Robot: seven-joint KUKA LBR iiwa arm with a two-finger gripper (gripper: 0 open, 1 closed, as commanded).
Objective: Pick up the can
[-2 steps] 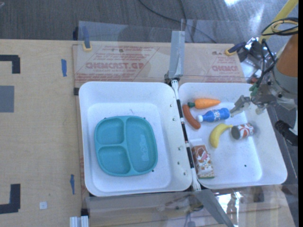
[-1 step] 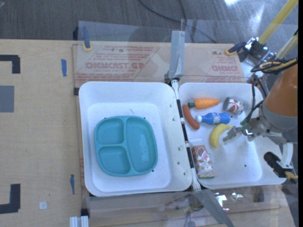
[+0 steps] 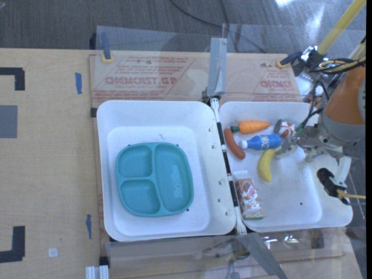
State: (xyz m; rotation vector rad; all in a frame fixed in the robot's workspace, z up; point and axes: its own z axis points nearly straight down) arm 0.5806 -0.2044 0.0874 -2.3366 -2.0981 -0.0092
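- Bench (image 3: 46,156) of pale wood lies at far left with black and blue tape marks on it; nothing there bears on the pick.
- Left bin (image 3: 107,121) holds a teal divided plate (image 3: 154,179) lying flat near its middle, well apart from the can, so it does not limit the reach.
- Divider (image 3: 224,167), where the two bin rims meet, runs down the middle; a small printed carton (image 3: 249,198) lies in the right bin (image 3: 302,205) just beside that rim, toward the near edge.
- A red sausage-like toy (image 3: 234,143) lies along the right bin's left wall, with a toy carrot (image 3: 254,127) above it and a blue-and-white bottle (image 3: 262,142) between them, its cap end pointing left.
- A banana (image 3: 265,165) lies just below the bottle, close to the hand's tip.
- The can (image 3: 283,128) seems to be the small red-and-silver object near the right bin's far wall, just right of the carrot and partly hidden by the hand, so its pose is hard to read.
- The hand (image 3: 289,148) sits low over the bin just beside the can, bottle and banana; I cannot tell how far it is spread, and nothing shows as held.
- To do this step well, I judge the hand should centre over the can and come straight down, since bottle and banana crowd its near side and the far wall leaves little room behind.
- Open floor in the right bin's near-right part gives the best room to retreat; the arm (image 3: 347,106) and its cables (image 3: 334,185) crowd the right rim.
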